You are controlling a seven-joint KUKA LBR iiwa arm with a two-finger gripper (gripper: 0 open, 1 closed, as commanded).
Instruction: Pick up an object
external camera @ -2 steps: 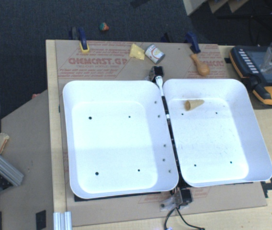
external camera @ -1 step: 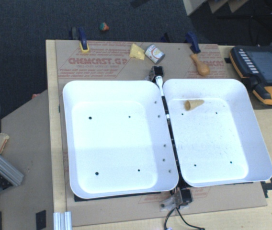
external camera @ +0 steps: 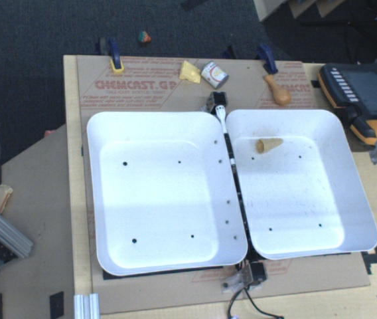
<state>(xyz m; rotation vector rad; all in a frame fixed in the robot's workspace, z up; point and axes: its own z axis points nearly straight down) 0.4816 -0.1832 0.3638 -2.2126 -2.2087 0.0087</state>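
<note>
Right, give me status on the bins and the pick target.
Small tan object lying loose near the far side of the right bin. Nothing around it. Yellow piece and wooden pear-shaped piece on the board behind the bins.

I cannot tell my arm's pose, how my wrist is turned, or where my gripper hangs from this view.
</note>
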